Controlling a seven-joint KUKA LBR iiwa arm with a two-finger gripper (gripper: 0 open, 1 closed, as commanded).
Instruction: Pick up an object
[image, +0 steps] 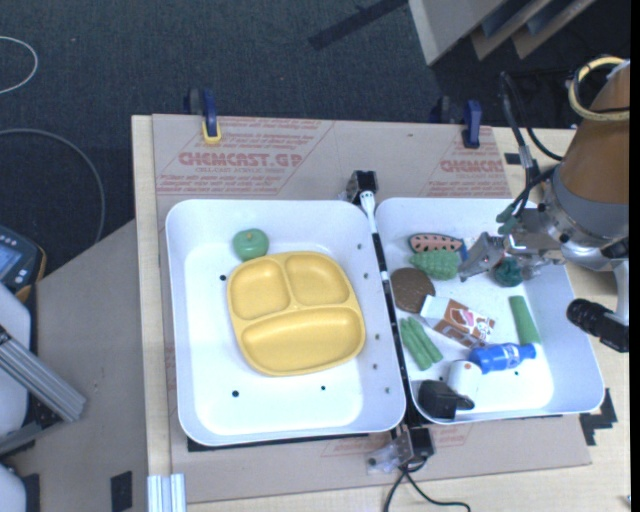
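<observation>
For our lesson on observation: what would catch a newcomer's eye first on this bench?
The yellow divided plate in the left bin, with a green ball at its upper edge. Next, the right bin's clutter, a blue bottle near its front, and the claw hovering over its far side.

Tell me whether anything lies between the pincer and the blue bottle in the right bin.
The pincer sits at the right bin's upper right; the blue bottle lies below it. The green stick lies roughly between them, slightly right of the straight line. Nothing else visibly does.
</observation>
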